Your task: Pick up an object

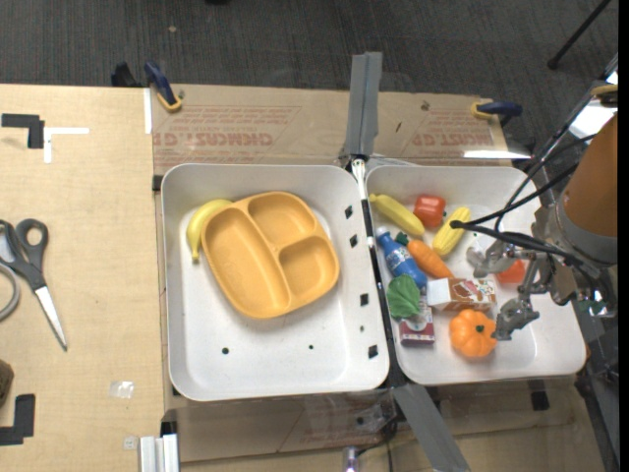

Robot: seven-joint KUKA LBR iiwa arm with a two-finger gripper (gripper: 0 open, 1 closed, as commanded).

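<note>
A: Which step is running?

B: The approach — the tool [503, 293] is hanging low at the right of the frame, over the right bin [550, 362], nothing visibly between its fingers; how wide they are standing, I cannot tell.

A: And the target?

B: Likely the orange pumpkin [473, 333], lying just beside it, lower right. Next it is needing to descend and close squarely.

Bins: two, a left bin [187, 362] and a right bin [550, 360]. Divided yellow plate [267, 254]: one. Bananas: two [200, 224] [395, 214]. Corn cob [451, 230]: one. Carrot [428, 259]: one. Orange pumpkin [473, 332]: one. Blue bottle [398, 259]: one. Scissors [37, 273]: one pair.
</note>
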